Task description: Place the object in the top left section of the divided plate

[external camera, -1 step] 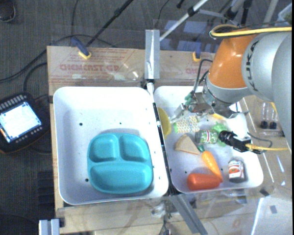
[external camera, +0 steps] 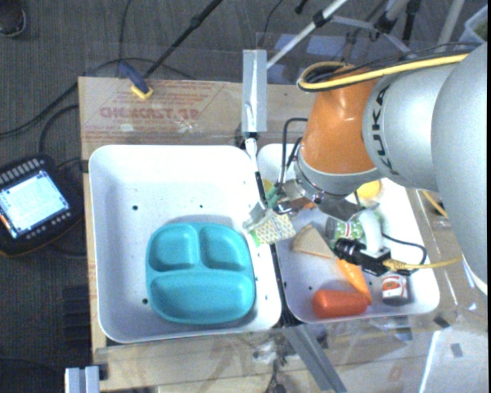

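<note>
The arm (external camera: 409, 129) is hung over the bin divide, presumably toward the divided plate (external camera: 200, 273); the jaws' state cannot be told.

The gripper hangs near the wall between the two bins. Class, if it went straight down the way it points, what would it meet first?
Probably the green-and-white patterned object right at the gripper, over the divider between the left bin and right bin. Depth is unclear from this slanted view, so the bin rim below could come first.
</note>
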`<state>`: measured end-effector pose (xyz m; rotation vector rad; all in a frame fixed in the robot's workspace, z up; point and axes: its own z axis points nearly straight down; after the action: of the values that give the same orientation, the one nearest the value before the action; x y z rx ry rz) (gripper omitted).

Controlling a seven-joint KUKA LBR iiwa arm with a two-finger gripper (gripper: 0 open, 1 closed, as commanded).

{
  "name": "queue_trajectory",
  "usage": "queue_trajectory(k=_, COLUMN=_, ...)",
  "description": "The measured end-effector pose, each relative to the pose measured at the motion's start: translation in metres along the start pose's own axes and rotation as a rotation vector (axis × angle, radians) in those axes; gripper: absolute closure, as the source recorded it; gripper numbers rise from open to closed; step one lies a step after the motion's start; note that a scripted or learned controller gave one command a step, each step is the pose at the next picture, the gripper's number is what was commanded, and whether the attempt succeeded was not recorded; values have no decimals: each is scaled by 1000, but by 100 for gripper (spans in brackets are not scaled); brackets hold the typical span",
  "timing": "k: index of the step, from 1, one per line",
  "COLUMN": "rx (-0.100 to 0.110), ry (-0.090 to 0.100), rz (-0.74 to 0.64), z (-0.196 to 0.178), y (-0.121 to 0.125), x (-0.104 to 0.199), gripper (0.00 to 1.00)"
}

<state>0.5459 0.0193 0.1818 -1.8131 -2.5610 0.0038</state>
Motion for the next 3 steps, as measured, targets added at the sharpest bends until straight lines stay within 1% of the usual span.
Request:
queue_trajectory(k=1, rx=-2, ry=-2, rz=-365, z=-50, y=26, x=105, gripper=100)
queue_trajectory(k=2, rx=-2, ry=-1, rz=-365, z=-50, y=26, x=105, gripper=0)
queue_trajectory(k=3, rx=-18, ry=-2, rz=-398, z=63, y=9, x=160, gripper=0)
